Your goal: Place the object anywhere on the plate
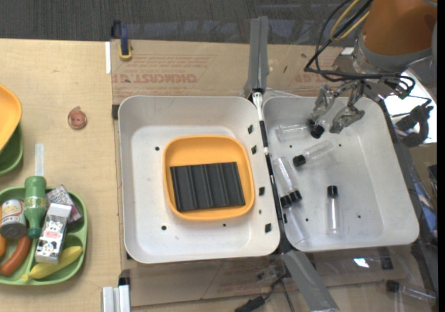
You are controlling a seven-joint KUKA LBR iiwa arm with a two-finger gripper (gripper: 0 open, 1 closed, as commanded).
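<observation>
Up in the right bin (389, 234), the claw (332, 117) hangs with fingers apart around the black cap of a clear vial (295, 130). Three more vials (334, 210) lie nearby. The orange plate (208, 151) sits in the left bin (139, 185).

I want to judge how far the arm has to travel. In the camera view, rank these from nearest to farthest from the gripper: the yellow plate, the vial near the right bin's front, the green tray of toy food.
Measured from the gripper:
1. Vial, right bin, toward its front.
2. Yellow plate, in the left bin.
3. Green tray, far left on the bench.
</observation>
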